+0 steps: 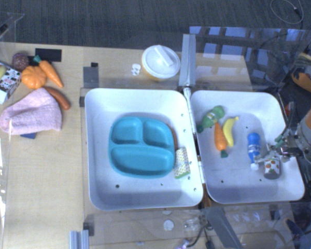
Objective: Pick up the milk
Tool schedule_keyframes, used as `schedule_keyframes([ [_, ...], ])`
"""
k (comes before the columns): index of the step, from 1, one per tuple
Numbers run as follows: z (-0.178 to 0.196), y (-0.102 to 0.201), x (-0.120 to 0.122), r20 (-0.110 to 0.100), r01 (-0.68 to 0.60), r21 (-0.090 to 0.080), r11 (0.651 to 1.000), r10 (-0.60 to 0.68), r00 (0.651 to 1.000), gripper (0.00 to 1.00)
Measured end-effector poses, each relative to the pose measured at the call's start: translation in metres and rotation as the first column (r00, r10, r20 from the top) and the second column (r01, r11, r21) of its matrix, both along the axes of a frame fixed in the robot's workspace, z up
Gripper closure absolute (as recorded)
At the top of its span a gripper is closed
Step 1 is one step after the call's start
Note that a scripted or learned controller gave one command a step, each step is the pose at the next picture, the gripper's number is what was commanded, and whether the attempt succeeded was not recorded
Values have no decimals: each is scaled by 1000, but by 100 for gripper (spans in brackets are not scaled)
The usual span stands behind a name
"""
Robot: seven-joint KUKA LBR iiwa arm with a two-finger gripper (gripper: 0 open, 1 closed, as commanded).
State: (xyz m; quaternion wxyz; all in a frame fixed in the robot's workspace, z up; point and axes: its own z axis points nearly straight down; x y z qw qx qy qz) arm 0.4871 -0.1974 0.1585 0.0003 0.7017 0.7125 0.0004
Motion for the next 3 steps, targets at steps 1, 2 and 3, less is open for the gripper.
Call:
schedule_keyframes([
  [1,-62,-7,2,6,-17,-2,1000,17,1000,0],
  [2,-52,-7,3,8,-18,-3,1000,19,1000,100],
  [3,28,52,46,4,-73,-1,997,73,997,100],
])
